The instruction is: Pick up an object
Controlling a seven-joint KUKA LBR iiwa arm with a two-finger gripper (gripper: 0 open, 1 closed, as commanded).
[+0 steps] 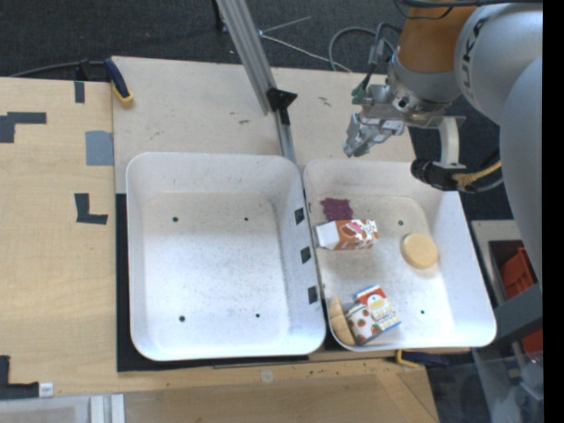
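Observation:
The right bin (458, 263) holds several small objects: a dark purple piece (337, 208), a red and white carton (347, 233) lying on its side, a round tan disc (420, 251), a small orange and white box (374, 311), and a brown bread-like piece (340, 322) at the near-left corner. My gripper (359, 139) hangs above the far edge of the right bin, up and slightly right of the purple piece. Nothing shows between its fingers.
The left bin (141, 236) stands beside the right one. A slanted metal rail (256, 60) runs down to the gap between the bins. Cables (458, 176) trail by the right bin's far-right corner. A yellow and blue clamp (119, 82) lies at the bench's far left.

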